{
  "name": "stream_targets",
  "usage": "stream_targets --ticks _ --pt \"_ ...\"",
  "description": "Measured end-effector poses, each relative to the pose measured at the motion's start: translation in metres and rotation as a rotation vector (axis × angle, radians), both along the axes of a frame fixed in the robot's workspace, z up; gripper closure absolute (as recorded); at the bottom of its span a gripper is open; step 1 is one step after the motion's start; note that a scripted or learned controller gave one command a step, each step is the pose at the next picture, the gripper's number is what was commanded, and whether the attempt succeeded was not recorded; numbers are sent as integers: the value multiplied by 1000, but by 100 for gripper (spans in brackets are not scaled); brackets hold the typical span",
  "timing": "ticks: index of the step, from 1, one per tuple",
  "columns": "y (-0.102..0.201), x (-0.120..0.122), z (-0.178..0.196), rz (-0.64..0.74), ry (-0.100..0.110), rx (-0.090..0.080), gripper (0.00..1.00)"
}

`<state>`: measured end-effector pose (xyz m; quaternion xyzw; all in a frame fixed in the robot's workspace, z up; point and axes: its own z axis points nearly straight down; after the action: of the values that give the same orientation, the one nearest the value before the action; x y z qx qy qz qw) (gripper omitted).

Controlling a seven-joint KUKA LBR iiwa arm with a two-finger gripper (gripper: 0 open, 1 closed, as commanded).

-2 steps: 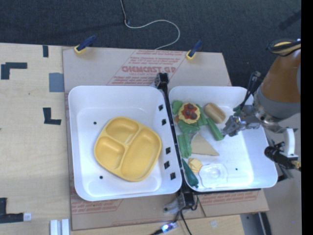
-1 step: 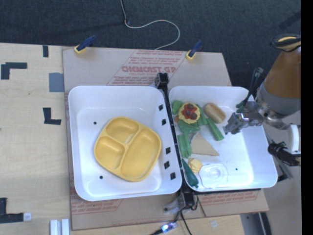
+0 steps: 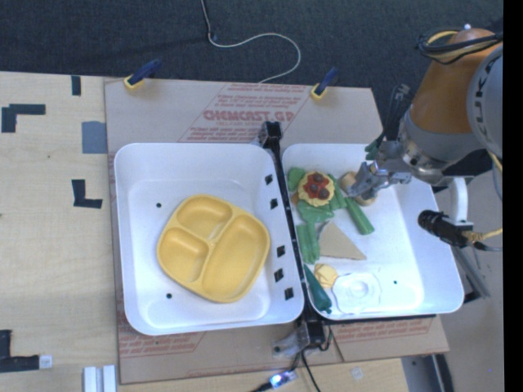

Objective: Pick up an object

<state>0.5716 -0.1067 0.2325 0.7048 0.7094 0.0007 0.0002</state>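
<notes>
My gripper (image 3: 362, 184) hangs over the far part of the right bin (image 3: 425, 251), just right of a round toy flower-like piece (image 3: 316, 188) with a yellow face and red dots. A green stick (image 3: 358, 217) lies right under and in front of the gripper. A small tan thing (image 3: 365, 198) peeks out beside the gripper's tip. Nearer the front lie a tan triangle (image 3: 341, 243), a long green piece (image 3: 306, 239), a white fried egg (image 3: 356, 287), and a small yellow piece (image 3: 326, 275) beside a dark green one (image 3: 318, 294).
The left bin (image 3: 135, 219) holds a yellow divided plate (image 3: 214, 247). A black divider (image 3: 282, 211) runs between the two bins. The arm's orange and grey body (image 3: 453, 96) stands over the right bin's far right corner.
</notes>
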Motion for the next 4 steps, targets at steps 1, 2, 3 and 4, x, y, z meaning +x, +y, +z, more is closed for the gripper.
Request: stream_targets --ticks 1,2,3,4 --pt "43 36 -16 0 2 0 100" --pt "59 48 -4 -3 1 0 100" --pt "55 56 -15 -5 3 -3 100" --pt "50 56 1 -5 1 -1 100"
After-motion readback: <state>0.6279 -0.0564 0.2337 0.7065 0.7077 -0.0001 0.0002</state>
